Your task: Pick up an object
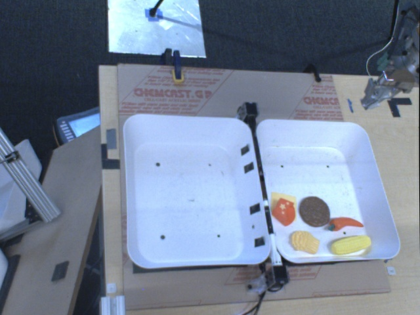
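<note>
Several toy foods lie in the near part of the right bin [367, 149]. They are a yellow and red wedge [283, 209], a brown round disc [314, 210], a red chili pepper [345, 224], a yellow corn cob [350, 245] and a ridged yellow piece [304, 241]. My gripper [378, 94] hangs at the far right, above the bench beyond the right bin's back corner. It is well away from the foods, with nothing visibly in it.
The left bin [190, 189] lies beside the right one, with black clips [252, 176] along the shared edge. Both rest on a brown board [216, 87]. A shiny metal sheet [155, 17] lies at the back, and a blue and yellow clamp [176, 67] grips the board's far edge.
</note>
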Robot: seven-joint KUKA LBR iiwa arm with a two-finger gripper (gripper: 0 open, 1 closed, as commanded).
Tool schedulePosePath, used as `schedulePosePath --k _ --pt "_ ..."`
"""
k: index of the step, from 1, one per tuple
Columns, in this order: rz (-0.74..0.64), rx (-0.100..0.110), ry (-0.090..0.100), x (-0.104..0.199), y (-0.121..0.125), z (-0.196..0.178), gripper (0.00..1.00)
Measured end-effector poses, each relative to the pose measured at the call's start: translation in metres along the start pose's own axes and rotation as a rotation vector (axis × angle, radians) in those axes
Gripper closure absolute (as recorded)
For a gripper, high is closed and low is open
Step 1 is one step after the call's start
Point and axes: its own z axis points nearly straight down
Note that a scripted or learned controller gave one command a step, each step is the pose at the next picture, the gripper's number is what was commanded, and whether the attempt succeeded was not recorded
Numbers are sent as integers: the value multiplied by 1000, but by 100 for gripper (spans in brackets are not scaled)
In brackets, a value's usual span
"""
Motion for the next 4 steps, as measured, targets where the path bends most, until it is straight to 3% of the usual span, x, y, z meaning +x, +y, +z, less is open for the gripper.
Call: schedulePosePath --k 4 --pt "0 1 0 0 0 -4 100"
